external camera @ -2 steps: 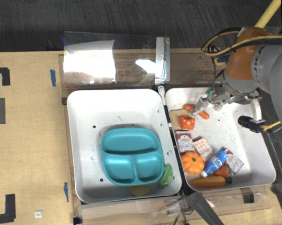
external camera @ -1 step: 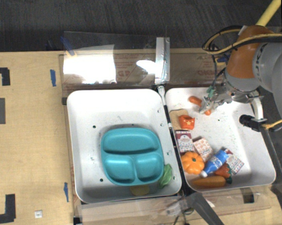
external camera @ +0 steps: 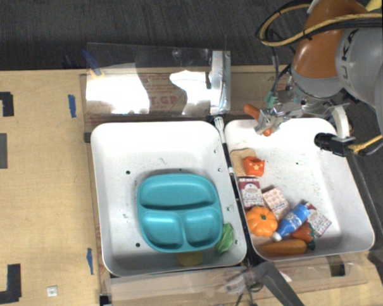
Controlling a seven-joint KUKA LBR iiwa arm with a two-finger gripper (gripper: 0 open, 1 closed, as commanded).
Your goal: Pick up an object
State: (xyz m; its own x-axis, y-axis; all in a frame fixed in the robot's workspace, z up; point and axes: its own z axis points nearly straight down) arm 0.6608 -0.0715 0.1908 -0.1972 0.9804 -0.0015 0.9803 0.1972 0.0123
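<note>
My gripper (external camera: pixel 270 116) hangs over the far left corner of the right bin (external camera: pixel 332 175), just inside its back rim. A small orange piece (external camera: pixel 252 110) shows right at its tip; whether it is held I cannot make out. Loose objects lie along the right bin's left and near sides: an orange-red packet (external camera: pixel 253 167), two small printed packets (external camera: pixel 251 193) (external camera: pixel 275 201), an orange pumpkin (external camera: pixel 262 221), a blue bottle (external camera: pixel 294 219) and a brown sausage (external camera: pixel 284 246). All of them lie well nearer the camera than the gripper.
The left bin (external camera: pixel 115 152) holds a teal divided plate (external camera: pixel 179 210), with a green item (external camera: pixel 225 238) at its near right corner. A shiny clear panel (external camera: pixel 157 87) stands behind the left bin. Yellow cables (external camera: pixel 281 18) loop off the arm.
</note>
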